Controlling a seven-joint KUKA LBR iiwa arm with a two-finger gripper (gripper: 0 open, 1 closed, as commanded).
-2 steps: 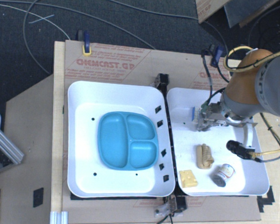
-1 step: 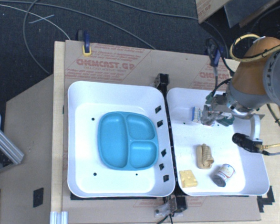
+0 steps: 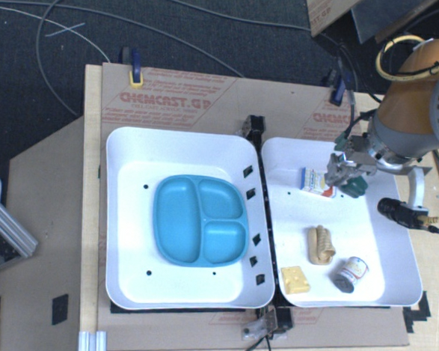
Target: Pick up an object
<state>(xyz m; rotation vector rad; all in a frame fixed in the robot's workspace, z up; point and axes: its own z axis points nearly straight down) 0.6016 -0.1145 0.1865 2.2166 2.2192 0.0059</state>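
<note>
The right bin [image 3: 394, 251] holds several small objects. A white, blue and red tube-like pack [image 3: 313, 180] lies near its back wall. A tan bread-like piece [image 3: 320, 244] rests in the middle, with a yellow cheese-like block [image 3: 295, 279] near the front rim. A small grey can [image 3: 350, 274] lies on its side at the front right. My gripper [image 3: 342, 174] hangs over the back of this bin, just right of the pack and close to touching it. A dark green shape [image 3: 356, 186] shows at the gripper's lower right; whether it is an object I cannot tell.
The left bin [image 3: 128, 202] carries a blue divided plate [image 3: 200, 220]. A black divider with clips [image 3: 256, 203] runs between the bins. The grey and orange arm [image 3: 417, 87] comes in from the upper right. Cables [image 3: 80, 19] lie on the dark floor behind the bench.
</note>
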